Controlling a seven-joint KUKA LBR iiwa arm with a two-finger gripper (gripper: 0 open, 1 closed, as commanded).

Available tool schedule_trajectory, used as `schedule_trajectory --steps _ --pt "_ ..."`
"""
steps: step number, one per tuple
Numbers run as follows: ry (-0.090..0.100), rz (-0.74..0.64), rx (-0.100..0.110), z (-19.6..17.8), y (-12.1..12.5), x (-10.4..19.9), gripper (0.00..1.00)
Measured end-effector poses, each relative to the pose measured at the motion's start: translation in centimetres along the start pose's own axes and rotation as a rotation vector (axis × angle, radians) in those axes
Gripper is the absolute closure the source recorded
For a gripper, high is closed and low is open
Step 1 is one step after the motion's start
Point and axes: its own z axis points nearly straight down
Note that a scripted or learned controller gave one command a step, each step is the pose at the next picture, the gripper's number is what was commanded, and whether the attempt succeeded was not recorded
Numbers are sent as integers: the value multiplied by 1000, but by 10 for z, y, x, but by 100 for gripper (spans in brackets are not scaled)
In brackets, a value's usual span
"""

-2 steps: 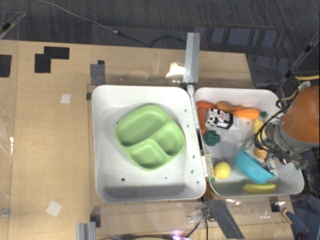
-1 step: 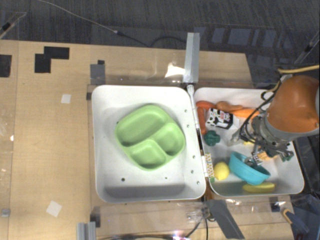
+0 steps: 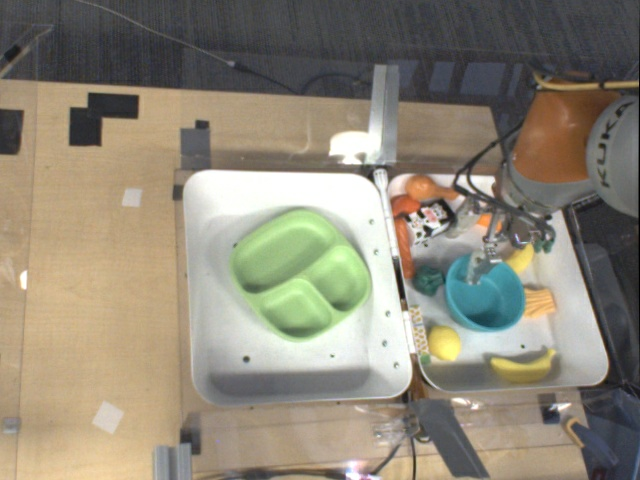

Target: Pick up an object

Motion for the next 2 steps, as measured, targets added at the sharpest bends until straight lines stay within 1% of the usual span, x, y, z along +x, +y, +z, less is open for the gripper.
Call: schedule_trajectory --steps 1,2 --pt "-47 115 -3 1 18 57 0" --pt "21 182 4 0 27 -6 0"
